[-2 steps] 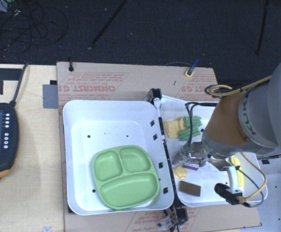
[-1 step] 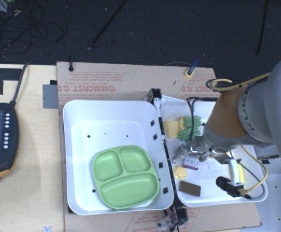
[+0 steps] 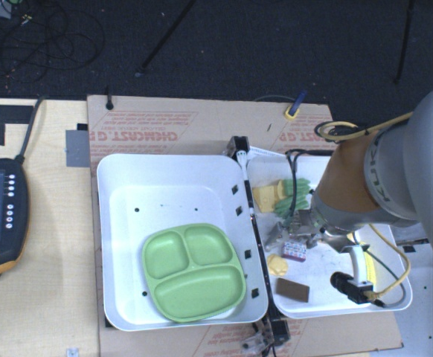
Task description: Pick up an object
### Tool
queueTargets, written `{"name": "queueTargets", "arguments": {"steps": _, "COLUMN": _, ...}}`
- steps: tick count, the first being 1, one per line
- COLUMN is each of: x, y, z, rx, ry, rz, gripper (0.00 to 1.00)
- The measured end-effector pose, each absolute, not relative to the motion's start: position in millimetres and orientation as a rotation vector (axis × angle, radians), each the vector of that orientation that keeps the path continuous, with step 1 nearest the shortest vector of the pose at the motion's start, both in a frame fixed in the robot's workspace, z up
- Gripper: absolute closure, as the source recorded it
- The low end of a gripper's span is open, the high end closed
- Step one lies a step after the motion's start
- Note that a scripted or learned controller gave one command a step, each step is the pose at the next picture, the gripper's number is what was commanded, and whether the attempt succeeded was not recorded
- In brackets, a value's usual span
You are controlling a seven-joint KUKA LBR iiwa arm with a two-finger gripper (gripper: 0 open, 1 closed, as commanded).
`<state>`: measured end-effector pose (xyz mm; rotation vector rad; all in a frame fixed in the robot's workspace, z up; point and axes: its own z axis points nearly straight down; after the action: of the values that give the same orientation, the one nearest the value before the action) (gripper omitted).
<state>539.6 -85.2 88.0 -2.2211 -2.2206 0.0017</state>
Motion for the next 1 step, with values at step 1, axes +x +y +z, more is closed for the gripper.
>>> {"name": "queueTargets", "arguments": {"steps": 1, "x": 539.1, "y": -85.5, "z": 88.0, "rx": -2.224, "ry": -2.217, "rz": 0.000, "gripper": 0.00}}
